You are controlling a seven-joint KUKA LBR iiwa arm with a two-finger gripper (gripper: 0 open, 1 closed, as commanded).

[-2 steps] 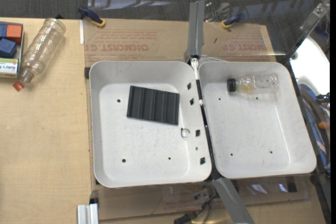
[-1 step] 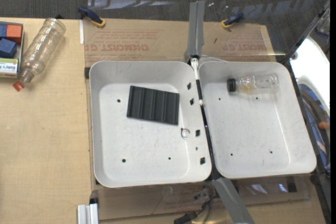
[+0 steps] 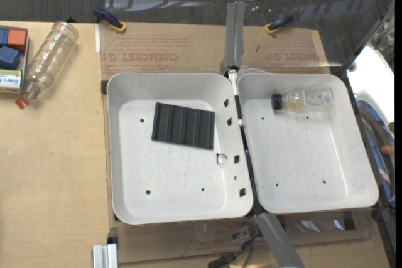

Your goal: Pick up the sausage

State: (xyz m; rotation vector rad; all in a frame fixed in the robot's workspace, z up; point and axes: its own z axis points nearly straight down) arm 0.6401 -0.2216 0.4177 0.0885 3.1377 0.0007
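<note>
The left white bin point(image 3: 115, 154) holds a dark grey ribbed slab point(image 3: 183, 125), lying flat in its upper middle. A small wire loop point(image 3: 221, 159) rests near that bin's right wall. In the right white bin point(image 3: 363, 154), a small clear bottle with a black cap point(image 3: 303, 100) lies on its side close to the far wall, cap pointing left.
A large clear plastic bottle with a red cap point(image 3: 49, 58) lies on the wooden bench to the left of the bins. Beside it is a box of blue and orange blocks point(image 3: 12, 56). Clamps point(image 3: 110, 21) point(image 3: 279, 24) pin the cardboard behind the bins.
</note>
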